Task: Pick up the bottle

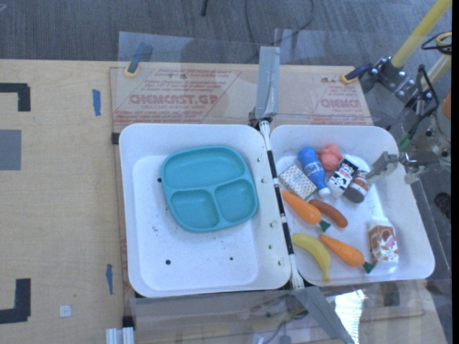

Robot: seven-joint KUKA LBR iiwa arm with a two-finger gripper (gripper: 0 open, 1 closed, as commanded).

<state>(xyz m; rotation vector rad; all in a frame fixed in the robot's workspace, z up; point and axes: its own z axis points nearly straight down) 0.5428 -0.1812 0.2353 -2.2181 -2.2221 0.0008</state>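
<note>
The gripper (381, 165) hangs over the right bin's (423, 224) right side; whether its jaws are spread or pressed together, I cannot tell. Just left of it lies a small brown-capped bottle (356, 186), beside a black-and-white carton (343, 175) and a blue bottle (313, 166). Nearer lie two carrots (304, 208), a sausage (329, 213), a banana (313, 252). A teal divided plate (209, 187) sits in the left bin (136, 213).

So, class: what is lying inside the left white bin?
Inside the left bin lies one teal plate with three compartments, plus a few dark specks on the floor. The plate covers the floor beneath it, so that patch cannot be checked.
</note>
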